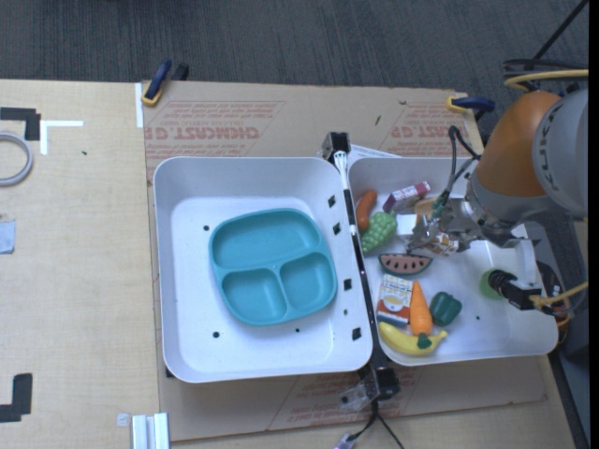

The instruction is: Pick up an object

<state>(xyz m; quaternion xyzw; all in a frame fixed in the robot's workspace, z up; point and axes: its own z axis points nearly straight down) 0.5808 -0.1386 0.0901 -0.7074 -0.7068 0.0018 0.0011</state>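
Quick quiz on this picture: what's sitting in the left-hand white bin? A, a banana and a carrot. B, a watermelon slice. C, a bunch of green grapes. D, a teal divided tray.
D: the teal divided tray lies alone in the left bin, while the toy foods lie in the right bin.

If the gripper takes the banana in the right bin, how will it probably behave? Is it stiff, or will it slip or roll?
The banana looks like a moulded toy, so probably stiff and light. Its smooth curved skin may slip between two fingers. It lies against the carrot and near the bin wall, so a push would likely nudge the carrot, not roll far.
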